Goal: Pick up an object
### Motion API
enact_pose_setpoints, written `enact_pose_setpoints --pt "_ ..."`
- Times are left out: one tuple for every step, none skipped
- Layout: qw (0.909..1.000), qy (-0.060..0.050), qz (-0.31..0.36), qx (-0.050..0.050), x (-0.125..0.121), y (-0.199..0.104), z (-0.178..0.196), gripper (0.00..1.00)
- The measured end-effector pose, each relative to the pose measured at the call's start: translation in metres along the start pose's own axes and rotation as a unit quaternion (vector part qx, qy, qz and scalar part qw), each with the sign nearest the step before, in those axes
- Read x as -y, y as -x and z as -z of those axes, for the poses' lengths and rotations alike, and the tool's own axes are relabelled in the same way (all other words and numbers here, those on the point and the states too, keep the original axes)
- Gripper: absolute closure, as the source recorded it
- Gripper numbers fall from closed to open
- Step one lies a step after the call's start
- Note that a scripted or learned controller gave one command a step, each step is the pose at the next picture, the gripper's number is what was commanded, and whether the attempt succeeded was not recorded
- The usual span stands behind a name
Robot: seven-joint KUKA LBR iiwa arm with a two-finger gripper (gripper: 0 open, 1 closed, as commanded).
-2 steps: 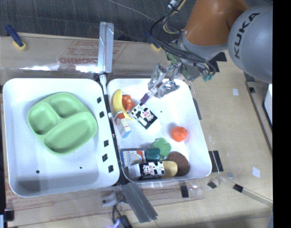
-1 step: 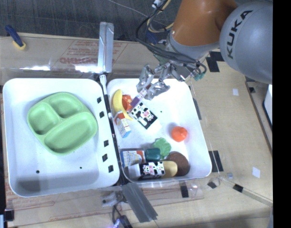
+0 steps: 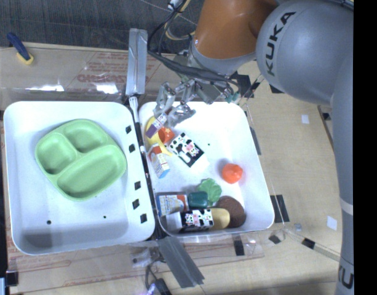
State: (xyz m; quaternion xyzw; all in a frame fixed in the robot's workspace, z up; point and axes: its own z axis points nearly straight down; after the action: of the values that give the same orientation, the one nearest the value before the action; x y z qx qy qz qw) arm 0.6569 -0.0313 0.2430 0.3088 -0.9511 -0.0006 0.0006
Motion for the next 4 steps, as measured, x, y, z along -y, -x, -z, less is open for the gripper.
enact_pose_setpoints --pt "0.9999 -0.001 0.012 0.002 -0.076 -0.024 0.001 1.0" --pt "0.9879 -0.001 0.155 0.0 -0.11 -0.094 0.019 1.0" --pt "0.9874 -0.002 0.158 0.001 -0.111 -0.091 0.029 1.0" --pt "0.9869 -0.003 0.162 0.002 -0.113 -0.089 0.04 1.0"
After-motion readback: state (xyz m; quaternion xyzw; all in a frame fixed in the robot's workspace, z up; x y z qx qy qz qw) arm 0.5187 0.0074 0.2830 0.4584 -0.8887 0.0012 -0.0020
